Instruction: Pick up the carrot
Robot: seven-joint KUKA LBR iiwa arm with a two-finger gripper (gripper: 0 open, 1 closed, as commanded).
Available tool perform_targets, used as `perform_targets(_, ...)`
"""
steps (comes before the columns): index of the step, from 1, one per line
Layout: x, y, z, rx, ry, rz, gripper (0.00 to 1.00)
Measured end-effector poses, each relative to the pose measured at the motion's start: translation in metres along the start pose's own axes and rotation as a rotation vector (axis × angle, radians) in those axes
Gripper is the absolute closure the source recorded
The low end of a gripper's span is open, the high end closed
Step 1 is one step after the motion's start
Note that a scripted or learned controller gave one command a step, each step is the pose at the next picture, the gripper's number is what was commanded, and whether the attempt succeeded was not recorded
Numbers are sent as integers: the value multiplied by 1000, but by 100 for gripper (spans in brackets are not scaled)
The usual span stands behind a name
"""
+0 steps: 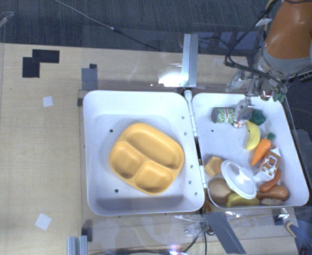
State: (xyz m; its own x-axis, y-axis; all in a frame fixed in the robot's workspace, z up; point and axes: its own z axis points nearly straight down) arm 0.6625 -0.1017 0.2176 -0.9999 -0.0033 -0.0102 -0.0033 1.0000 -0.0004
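Carrot (261,152) lies in the right bin (290,122), toward that bin's right side, tilted with its green top (271,137) up and to the right and its orange tip pointing down and left. It sits free of the gripper. Just to its left is a banana (253,135), curved and standing roughly upright in the view, and its lower end rests near a small orange-and-white carton (271,164).

The gripper (244,112) hangs over the upper part of the same bin, above the banana's top end and beside a can (223,115) lying on its side (green label, pale end). A dark green item (258,116) sits right against the gripper's right side. Whether the fingers are apart or together I cannot tell, as they are small and blurred against the items beneath, and nothing can be seen between them. The arm's orange band (287,28) shows at the upper right.

Lower in the right bin are a white lidded cup (239,178), a tan chunk (213,166), a brown potato-like lump (218,187), a yellow piece (241,199) and a red-brown sausage shape (273,192), all crowded together and touching.

The left bin (94,142) holds a yellow divided plate (146,157), set at a slant near its middle.
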Motion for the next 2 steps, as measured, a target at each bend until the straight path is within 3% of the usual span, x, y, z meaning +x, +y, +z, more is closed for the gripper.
perform_targets(1,81,-34,112,-1,10,14,0)
perform_targets(2,129,-45,117,11,-44,76,0)
